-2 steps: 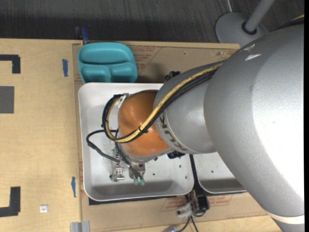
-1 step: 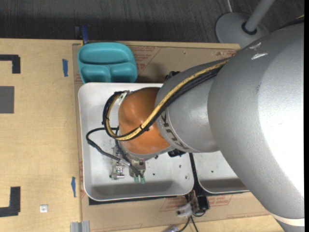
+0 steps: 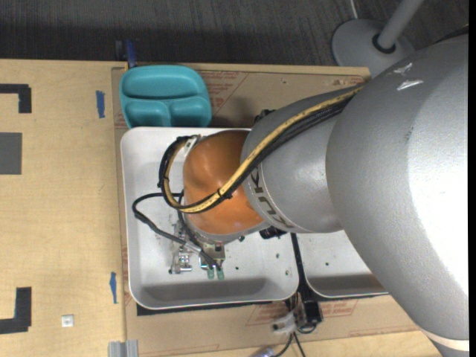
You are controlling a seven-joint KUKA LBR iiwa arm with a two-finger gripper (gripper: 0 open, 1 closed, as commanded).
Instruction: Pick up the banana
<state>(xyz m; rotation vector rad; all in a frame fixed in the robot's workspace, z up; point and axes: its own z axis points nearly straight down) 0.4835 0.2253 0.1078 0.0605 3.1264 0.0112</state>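
My arm reaches in from the right and covers most of the left bin point(image 3: 141, 199). Its orange band point(image 3: 212, 192) sits over the middle of that bin. Below the band the gripper point(image 3: 197, 262) points down toward the bin floor near the front wall. Small metal and green parts of it show there, with nothing visible between them. No banana is visible; the arm hides much of the bin floor.
A teal plastic tray point(image 3: 165, 95) stands behind the left bin. The right bin point(image 3: 338, 274) shows a strip of floor under the arm. Black cables point(image 3: 149, 214) loop out on the arm's left side. Bare wooden bench point(image 3: 59, 199) lies to the left.
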